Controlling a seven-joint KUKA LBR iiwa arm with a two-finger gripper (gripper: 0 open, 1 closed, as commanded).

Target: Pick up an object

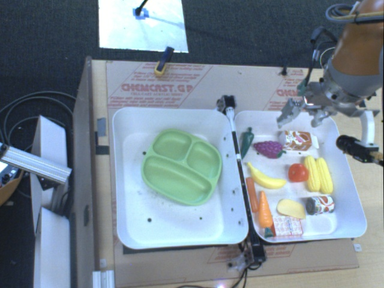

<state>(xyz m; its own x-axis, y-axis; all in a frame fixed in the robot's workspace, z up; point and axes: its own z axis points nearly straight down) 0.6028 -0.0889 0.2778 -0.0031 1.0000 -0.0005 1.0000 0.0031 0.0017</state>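
The right bin (351, 218) holds toy food: purple grapes (269, 149), a green pepper (246, 141), an orange-and-white carton (298, 140), a red tomato (297, 172), yellow corn (317, 174), a banana (266, 179), carrots (264, 207), a yellow wedge (291, 209), a small can (320, 204) and a red-and-white box (287, 225). My gripper (303, 114) hangs over the bin's far edge, just beyond the carton. It is open, fingers spread, with nothing between them.
A green divided plate (182, 167) lies in the left bin (129, 221). A black-and-white bar (235, 138) runs along the seam between the bins. A black part of the arm (355, 147) juts over the right bin's right rim.
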